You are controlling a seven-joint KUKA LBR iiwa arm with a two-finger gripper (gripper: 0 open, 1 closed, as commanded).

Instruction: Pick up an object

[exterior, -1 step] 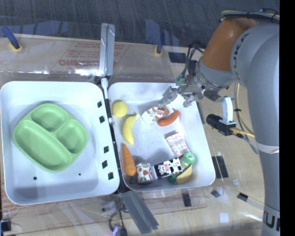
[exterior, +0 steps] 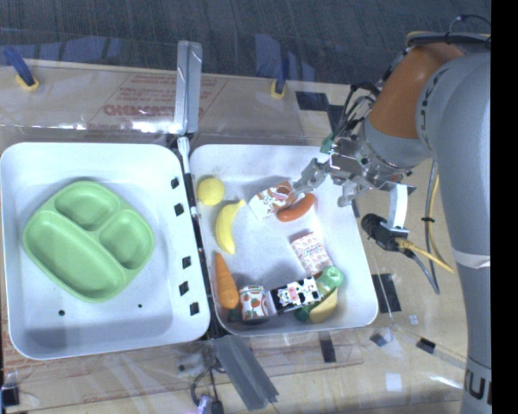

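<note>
My gripper hangs over the back right part of the right bin, its fingers spread apart with nothing between them. Just left of its fingertips lie an orange-red sausage and a white packet with red print. Other items in this bin are a yellow lemon, a banana, a carrot, a small snack packet, a small can, a cow-patterned carton and a green and yellow toy.
The left bin holds a green divided plate. A metal divider stands between the bins at the back. The grey arm with its orange band comes in from the right, cables trailing beside the right bin.
</note>
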